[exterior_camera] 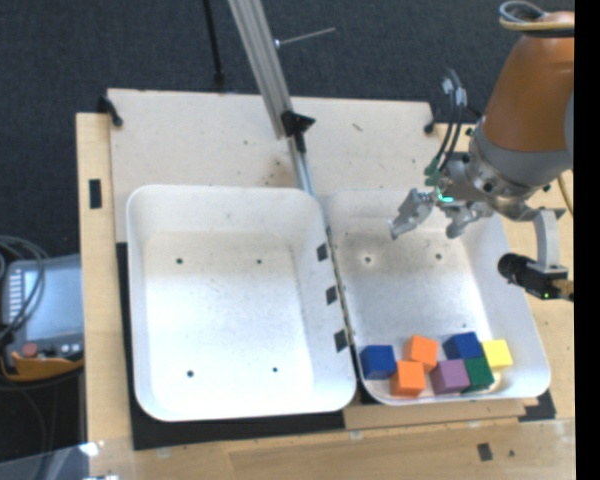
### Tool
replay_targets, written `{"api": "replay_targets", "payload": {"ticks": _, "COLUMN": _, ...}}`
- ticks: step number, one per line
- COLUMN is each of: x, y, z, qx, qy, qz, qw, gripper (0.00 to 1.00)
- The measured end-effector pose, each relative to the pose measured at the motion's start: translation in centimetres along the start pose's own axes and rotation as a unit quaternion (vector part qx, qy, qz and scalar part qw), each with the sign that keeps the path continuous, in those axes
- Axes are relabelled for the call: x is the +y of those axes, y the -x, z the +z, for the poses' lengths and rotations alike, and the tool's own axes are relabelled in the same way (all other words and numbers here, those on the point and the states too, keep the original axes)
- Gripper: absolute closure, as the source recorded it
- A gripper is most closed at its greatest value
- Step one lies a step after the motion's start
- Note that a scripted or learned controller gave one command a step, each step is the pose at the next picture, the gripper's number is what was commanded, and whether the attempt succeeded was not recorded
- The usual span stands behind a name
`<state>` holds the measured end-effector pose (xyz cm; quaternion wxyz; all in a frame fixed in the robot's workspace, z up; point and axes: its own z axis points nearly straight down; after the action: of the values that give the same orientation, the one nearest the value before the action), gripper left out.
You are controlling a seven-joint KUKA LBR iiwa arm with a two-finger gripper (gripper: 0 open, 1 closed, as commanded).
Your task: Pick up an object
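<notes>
the pincer hangs open over the right bin, well apart from the blocks. they look light, stiff (probably foam); grip flat opposite sides.

The arm was seen reaching in from the right of the camera view, its orange band broad above the grey wrist. The wrist was angled downward and to the left. The gripper was held low, its two fingers spread apart, with nothing seen between them. Thin cables were seen running along the wrist's left side.
</notes>
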<state>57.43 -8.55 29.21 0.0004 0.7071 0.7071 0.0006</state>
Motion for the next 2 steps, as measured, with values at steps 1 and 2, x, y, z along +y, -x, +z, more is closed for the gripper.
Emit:
{"api": "replay_targets", "payload": {"ticks": 1, "x": -0.4, "y": 0.2, "z": 6.3, "qx": -0.001, "qy": -0.003, "qz": 0.001, "qw": 1.0000, "gripper": 0.00}}
{"api": "replay_targets", "payload": {"ticks": 2, "x": -0.9, "y": 0.7, "z": 10.7, "qx": -0.001, "qy": -0.003, "qz": 0.001, "qw": 1.0000, "gripper": 0.00}}
